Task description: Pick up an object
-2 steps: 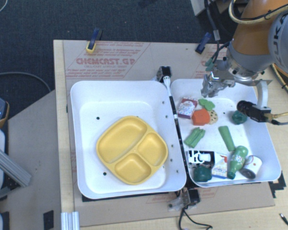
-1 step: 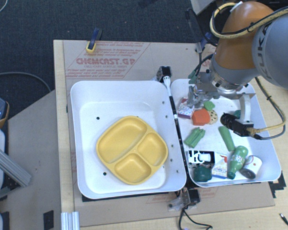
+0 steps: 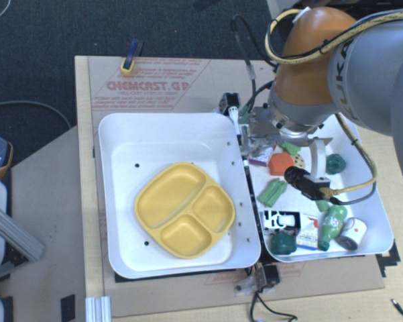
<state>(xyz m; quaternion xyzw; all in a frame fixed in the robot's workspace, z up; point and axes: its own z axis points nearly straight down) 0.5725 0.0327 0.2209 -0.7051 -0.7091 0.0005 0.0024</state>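
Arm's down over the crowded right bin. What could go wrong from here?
1. The gripper sits close to the right bin's left wall; going lower could clip it.
2. The orange piece and green piece lie close together beside it, so a grasp may nudge one or catch the wrong one.
3. The arm covers the grasp spot from the camera, so a miss would be hard to spot.

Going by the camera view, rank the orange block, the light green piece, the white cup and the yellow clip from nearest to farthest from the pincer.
1. Orange block: in the right bin, just beside the pincer.
2. Light green piece: same bin, toward the left bin.
3. White cup: that bin's near right corner.
4. Yellow clip: on the bench, beyond the left bin.
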